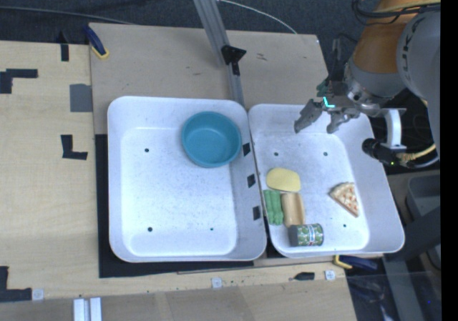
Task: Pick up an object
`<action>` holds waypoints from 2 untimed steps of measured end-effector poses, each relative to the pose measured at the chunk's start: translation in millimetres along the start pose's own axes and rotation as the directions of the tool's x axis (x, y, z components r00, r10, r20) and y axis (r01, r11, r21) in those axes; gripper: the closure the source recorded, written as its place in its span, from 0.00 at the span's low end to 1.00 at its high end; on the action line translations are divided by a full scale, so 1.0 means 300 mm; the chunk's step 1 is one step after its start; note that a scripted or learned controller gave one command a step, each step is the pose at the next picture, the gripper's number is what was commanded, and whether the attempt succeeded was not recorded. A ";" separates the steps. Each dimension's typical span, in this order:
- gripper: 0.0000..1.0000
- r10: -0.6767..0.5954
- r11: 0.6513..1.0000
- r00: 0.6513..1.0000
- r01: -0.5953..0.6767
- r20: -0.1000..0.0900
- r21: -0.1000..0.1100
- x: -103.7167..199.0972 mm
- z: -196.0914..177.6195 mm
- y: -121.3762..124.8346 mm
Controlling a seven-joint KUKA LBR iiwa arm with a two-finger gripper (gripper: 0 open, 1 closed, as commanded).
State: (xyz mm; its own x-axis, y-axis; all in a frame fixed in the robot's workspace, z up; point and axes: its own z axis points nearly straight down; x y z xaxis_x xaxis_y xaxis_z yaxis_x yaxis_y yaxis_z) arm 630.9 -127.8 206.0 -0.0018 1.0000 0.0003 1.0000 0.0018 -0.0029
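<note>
Your gripper (319, 121) spread wide with nothing between its fingers, hovering over the right bin's (372, 241) far edge, your objects near its front: yellow piece (283, 179), pizza slice (346, 199), can (306, 234).

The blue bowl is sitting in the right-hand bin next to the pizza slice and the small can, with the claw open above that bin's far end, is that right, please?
Not quite: the camera view shows the blue bowl in the left bin, alone. The pizza slice and the small can do lie in the right bin, and the claw is open above its far end.
</note>
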 end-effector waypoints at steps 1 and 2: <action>0.00 0.000 1.000 1.000 0.000 0.000 -0.001 0.000 -0.002 0.001; 0.00 0.000 1.000 1.000 0.000 0.001 0.004 -0.003 0.193 0.028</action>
State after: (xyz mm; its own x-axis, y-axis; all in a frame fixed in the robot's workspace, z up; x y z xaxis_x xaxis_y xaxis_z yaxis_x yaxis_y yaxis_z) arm 639.3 -128.6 148.0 -0.0023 1.0000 -0.0007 1.0000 0.0023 -0.0067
